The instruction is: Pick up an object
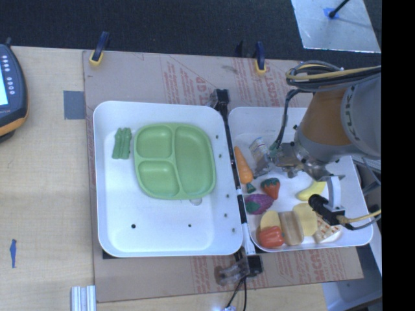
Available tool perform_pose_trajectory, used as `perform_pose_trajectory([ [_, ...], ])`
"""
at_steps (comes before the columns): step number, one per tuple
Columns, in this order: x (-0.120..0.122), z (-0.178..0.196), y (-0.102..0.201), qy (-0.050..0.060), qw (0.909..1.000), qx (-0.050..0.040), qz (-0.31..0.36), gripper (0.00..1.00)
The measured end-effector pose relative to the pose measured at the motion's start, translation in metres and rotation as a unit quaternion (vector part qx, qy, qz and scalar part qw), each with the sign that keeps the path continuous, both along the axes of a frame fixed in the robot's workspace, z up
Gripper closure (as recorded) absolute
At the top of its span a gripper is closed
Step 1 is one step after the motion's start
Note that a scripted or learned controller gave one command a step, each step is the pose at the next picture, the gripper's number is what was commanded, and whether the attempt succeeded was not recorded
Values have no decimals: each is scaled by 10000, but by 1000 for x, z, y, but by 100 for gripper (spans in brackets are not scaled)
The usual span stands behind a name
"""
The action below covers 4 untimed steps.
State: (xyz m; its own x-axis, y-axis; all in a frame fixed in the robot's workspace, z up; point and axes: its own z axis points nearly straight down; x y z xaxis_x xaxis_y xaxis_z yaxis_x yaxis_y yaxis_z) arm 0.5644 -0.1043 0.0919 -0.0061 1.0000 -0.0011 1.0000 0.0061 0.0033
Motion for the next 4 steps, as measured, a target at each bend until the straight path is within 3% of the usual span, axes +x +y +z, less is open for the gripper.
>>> perform_pose_trajectory([
  [1, -61, -1, -9, 65, 10000, 11, -19, 0],
  [2, 21, 1, 5, -4, 10000, -10, 4, 0],
  [3, 17, 11, 4, 31, 10000, 1, -3, 100],
  [4, 17, 11, 4, 35, 10000, 1, -3, 0],
])
